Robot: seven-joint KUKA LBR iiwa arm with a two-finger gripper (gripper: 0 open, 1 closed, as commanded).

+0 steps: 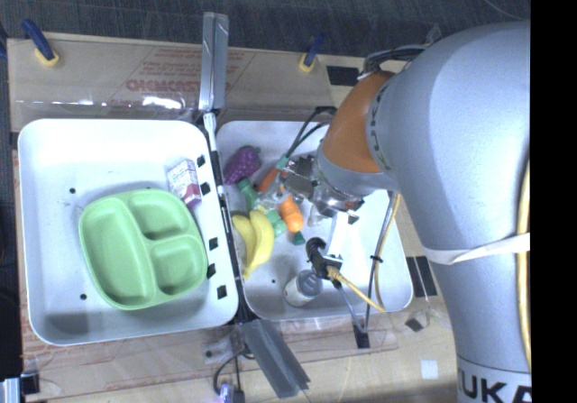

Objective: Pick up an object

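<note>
Objects for picking lie crowded in the right bin (397, 297): a purple grape bunch (242, 163) at its far left, a banana (256, 241) along its left wall, a carrot (290, 211) between them toward the middle, and a small grey piece (304, 287) near the front edge. From the camera view I see my arm low over this bin, the claw (306, 196) down just beside the carrot, but I cannot tell its opening or whether it has anything. The left bin (45, 212) carries a green tray (144, 248) and a small carton (184, 180). I judge the pick not yet done; grasp and lift remain.
</note>
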